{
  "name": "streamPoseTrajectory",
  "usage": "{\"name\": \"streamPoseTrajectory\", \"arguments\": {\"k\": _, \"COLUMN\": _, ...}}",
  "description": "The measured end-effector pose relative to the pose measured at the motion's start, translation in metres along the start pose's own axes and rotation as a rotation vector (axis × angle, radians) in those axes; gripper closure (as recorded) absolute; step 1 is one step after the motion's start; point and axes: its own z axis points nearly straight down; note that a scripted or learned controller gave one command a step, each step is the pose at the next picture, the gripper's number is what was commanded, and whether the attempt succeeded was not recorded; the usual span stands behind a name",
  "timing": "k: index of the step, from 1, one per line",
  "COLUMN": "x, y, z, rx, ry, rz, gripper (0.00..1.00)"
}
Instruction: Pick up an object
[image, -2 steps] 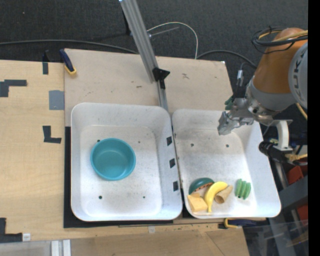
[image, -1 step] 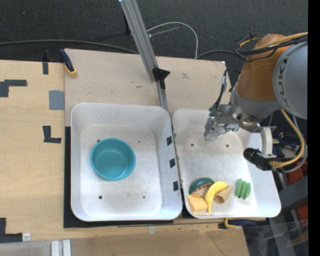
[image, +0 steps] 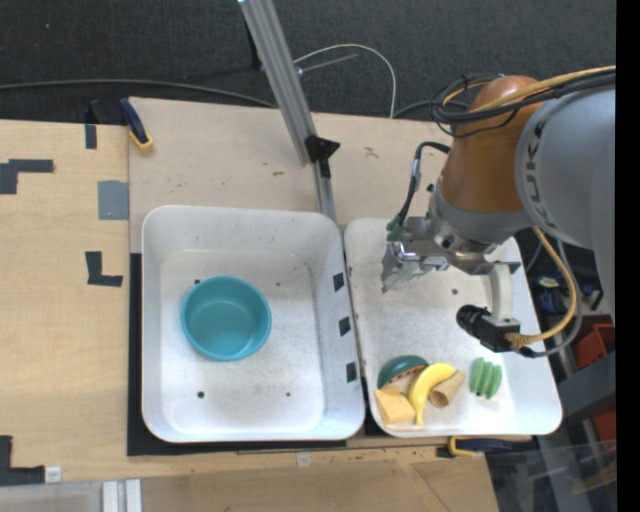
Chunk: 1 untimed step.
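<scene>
My gripper (image: 398, 272) hangs over the upper left part of the right bin (image: 420, 320), with nothing seen between its fingers. A teal bowl (image: 226, 318) sits in the left bin (image: 165, 250). At the front of the right bin lie a yellow banana (image: 430, 385), a dark green round piece (image: 404, 368), a tan wedge (image: 394, 406) and a green ridged object (image: 486, 379). These lie well below the gripper and apart from it.
A grey metal pole (image: 290, 100) slants down from the top to the divide between the bins. A black fitting with cable (image: 485, 326) hangs over the right bin. Bare bench lies to the left.
</scene>
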Motion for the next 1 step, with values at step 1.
{"name": "streamPoseTrajectory", "arguments": {"k": 1, "x": 0.0609, "y": -0.0171, "z": 0.0085, "rx": 0.001, "ry": 0.001, "rz": -0.003, "gripper": 1.0}}
